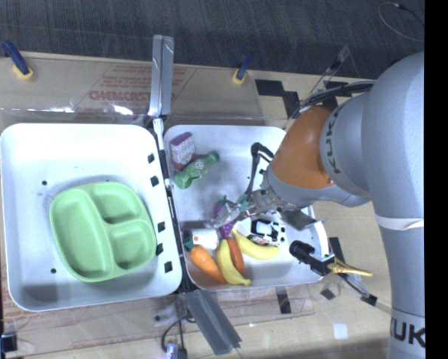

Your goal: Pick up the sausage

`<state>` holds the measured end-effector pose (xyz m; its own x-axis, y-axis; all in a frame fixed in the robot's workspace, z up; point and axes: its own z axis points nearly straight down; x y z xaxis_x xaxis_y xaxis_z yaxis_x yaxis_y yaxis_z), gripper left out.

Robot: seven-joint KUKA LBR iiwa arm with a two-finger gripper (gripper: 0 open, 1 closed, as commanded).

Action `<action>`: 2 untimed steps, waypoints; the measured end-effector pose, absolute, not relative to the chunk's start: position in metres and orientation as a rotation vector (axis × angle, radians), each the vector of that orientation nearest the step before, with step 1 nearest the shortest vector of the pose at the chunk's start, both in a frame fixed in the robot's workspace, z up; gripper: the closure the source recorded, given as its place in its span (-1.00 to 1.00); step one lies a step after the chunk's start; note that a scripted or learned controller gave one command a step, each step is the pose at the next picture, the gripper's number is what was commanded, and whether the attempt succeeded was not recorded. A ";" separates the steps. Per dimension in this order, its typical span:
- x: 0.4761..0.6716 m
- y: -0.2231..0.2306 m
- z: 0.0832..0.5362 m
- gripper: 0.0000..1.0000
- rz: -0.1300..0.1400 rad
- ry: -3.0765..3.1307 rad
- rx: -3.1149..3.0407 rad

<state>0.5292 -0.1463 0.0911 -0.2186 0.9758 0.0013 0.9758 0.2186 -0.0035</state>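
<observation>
sausage (236,254) among bananas (242,259) in right bin (209,137)

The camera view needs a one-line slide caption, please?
End effector low over right bin clutter; green tray in left bin.

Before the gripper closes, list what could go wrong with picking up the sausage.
1. The sausage lies wedged between two bananas, so the gripper may grab or drag one.
2. The carrot and purple toy crowd it, leaving little finger room.
3. It is thin and partly hidden, so it may slip.
</observation>
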 end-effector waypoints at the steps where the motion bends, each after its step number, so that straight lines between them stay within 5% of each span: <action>1: 0.602 -0.157 0.092 -1.00 0.001 -2.266 -2.174; 2: 0.533 -0.172 0.091 -1.00 0.002 -2.344 -2.087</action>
